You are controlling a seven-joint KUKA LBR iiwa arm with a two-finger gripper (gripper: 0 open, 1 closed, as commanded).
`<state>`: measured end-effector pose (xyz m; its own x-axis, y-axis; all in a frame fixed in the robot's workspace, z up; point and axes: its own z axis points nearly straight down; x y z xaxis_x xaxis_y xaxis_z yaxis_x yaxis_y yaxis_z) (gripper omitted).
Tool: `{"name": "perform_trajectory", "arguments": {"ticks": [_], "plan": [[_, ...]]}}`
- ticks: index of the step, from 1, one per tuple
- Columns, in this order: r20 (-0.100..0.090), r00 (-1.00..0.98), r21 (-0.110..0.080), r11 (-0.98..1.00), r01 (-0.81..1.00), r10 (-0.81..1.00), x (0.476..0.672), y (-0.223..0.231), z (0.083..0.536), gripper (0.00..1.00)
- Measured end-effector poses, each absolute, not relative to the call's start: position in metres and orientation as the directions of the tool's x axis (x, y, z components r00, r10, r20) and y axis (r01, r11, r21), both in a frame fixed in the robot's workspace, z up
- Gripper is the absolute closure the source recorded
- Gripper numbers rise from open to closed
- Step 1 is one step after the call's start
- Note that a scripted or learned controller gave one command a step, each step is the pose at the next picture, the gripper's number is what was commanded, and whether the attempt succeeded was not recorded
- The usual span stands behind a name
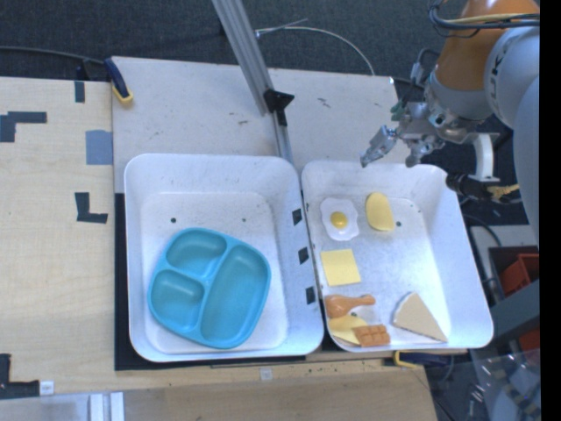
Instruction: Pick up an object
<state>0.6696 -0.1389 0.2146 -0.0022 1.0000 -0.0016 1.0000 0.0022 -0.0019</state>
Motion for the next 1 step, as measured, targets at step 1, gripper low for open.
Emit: {"name": "perform_trajectory", "arguments": {"ticks": [1], "plan": [[-0.001, 0.004, -0.011, -0.004, 1.000, 1.000, 0.6340, -0.1884, 0.1302, 0.00]]}}
